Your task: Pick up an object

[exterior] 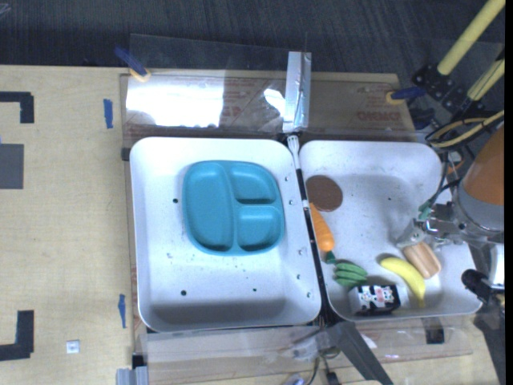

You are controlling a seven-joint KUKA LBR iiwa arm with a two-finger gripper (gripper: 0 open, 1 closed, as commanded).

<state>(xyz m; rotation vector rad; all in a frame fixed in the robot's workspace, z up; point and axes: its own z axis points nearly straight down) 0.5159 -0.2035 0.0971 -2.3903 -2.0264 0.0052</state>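
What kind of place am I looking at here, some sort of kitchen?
More likely a robot test bench than a kitchen. Two shallow white bins sit side by side on a wooden bench; one holds a blue divided plate, the other toy food such as a carrot and a banana.

The grey arm [485, 207], orange-banded, reaches in at the right edge; its gripper [423, 229] hangs low there, pointing left.

bright, even overhead light. strong glare whitens the clear panel [212, 95] behind the left bin [152, 239]. soft shadows pool along that bin's near wall. the picture is slightly soft throughout.
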